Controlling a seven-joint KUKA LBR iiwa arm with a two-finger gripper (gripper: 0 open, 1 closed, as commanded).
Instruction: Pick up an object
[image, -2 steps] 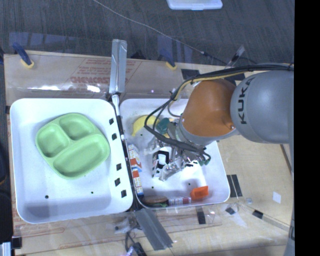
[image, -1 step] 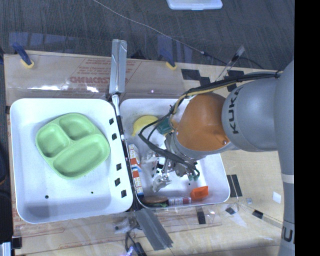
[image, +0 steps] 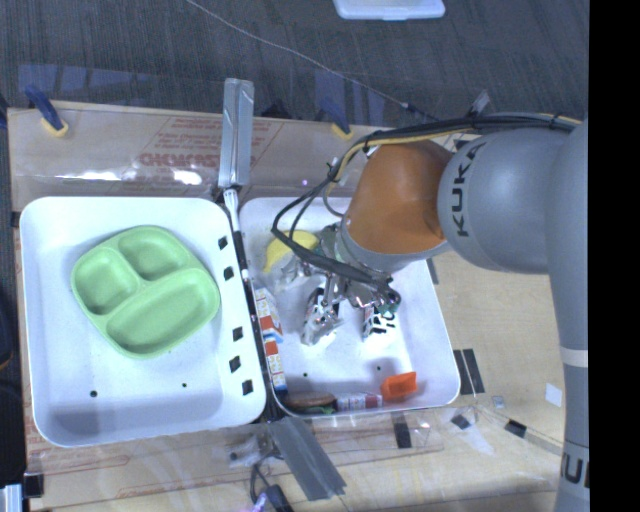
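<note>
Two white bins side by side on the worktop. Left bin (image: 40, 300) holds a green divided plate (image: 146, 288), three compartments, lying flat in the bin's middle-to-far part, long axis running roughly from the far-left toward the near-right; a few small dark specks on the bin floor near its near edge. Right bin (image: 435, 345) holds clutter: a yellow object (image: 292, 243) near the far-left corner, partly under cables and the arm; a slim tube with red and white print (image: 268, 340) lying along the left wall, long axis running far to near; an orange block (image: 399, 384) near the near-right corner; a dark brown flat item (image: 312, 402) and a thin pen-like stick (image: 358, 402) along the near wall, stick's long axis parallel to that wall. Arm comes in from the right, orange band over the far half of the right bin. Gripper (image: 345, 318) hangs low over the middle of the right bin, fingers (image: 320, 322) apart and pointing down, nothing seen between them. Orange block lies just near-right of the gripper, not touching; tube is to its left by the wall; yellow object is on the far-left side of it; stick and brown item are nearer the near edge, apart from it.
</note>
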